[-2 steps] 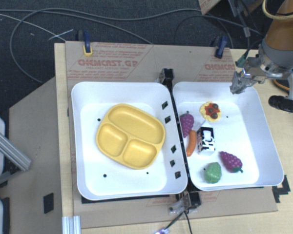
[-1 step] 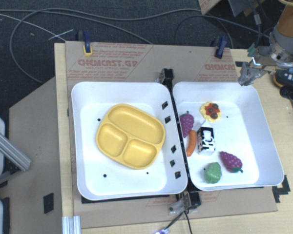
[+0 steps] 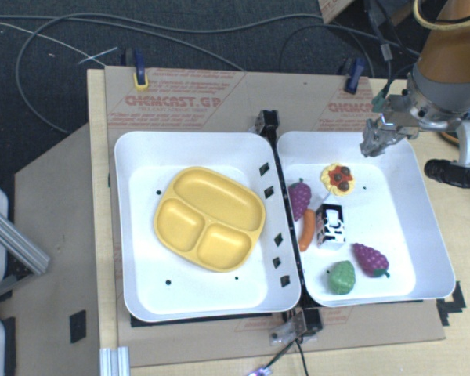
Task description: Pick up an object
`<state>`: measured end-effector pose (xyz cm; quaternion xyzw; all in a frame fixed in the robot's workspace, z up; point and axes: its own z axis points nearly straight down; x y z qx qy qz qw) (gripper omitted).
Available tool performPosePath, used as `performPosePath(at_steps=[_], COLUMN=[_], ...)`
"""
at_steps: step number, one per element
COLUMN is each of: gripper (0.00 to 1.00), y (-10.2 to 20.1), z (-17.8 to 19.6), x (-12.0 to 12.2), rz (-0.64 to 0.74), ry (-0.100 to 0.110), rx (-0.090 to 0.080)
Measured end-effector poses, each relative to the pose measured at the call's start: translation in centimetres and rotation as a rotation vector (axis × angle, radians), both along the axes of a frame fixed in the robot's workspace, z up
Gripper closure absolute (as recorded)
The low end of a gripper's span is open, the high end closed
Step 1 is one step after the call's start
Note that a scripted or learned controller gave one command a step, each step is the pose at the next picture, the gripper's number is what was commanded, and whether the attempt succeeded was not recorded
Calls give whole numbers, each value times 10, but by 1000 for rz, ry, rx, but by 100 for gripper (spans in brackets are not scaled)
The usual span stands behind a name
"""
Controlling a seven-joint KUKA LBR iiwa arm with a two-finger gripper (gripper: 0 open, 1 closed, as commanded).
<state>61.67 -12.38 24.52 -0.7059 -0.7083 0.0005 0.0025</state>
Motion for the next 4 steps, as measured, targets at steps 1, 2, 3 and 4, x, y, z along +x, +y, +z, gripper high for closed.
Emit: performPosePath(at_steps=[1, 2, 3, 4], gripper=[100, 100, 100, 100], y=[39, 80, 127, 178], z=[3, -5, -20, -26], x=[-27, -60, -79, -111], rz=[0, 0, 1, 1], ry=[-1, 1, 1, 2], rx=[0, 0, 0, 0])
